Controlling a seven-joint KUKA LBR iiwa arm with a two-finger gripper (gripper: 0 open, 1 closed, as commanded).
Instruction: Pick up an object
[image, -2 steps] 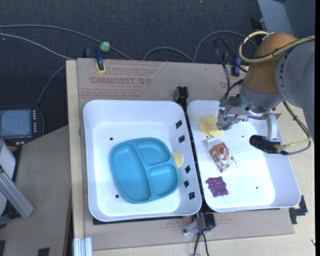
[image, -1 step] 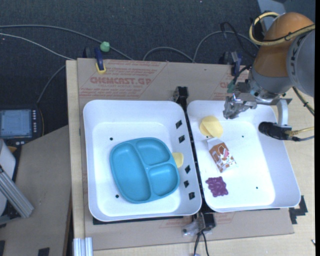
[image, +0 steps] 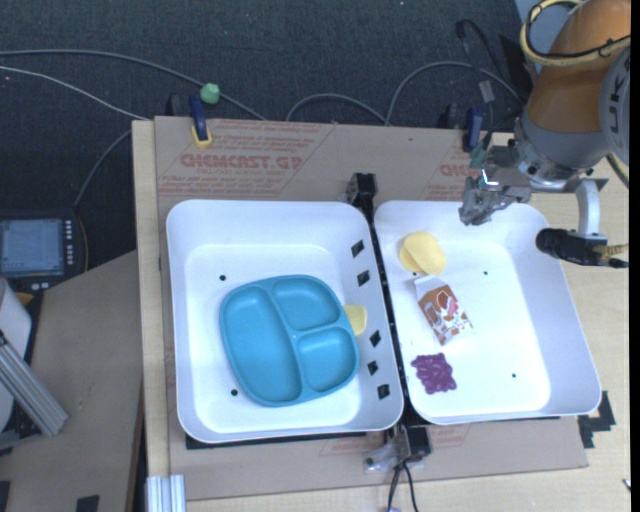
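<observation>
My gripper (image: 478, 212) hangs over the far edge of the right bin (image: 560, 340), with nothing seen between its fingers. Below and to its left in that bin lies a yellow rounded piece (image: 423, 252). A small brown and white packet (image: 443, 311) lies nearer the front, and a purple bunch of grapes (image: 434, 372) sits at the front left. In the left bin (image: 190, 300) rests a blue divided plate (image: 290, 339), with a small yellow piece (image: 355, 319) at its right edge.
A black clip-lined divider (image: 368, 290) runs between the two bins. Blue clamps (image: 200, 128) hold the cardboard bench at the back, and cables trail across the dark floor behind. The right half of the right bin is bare white.
</observation>
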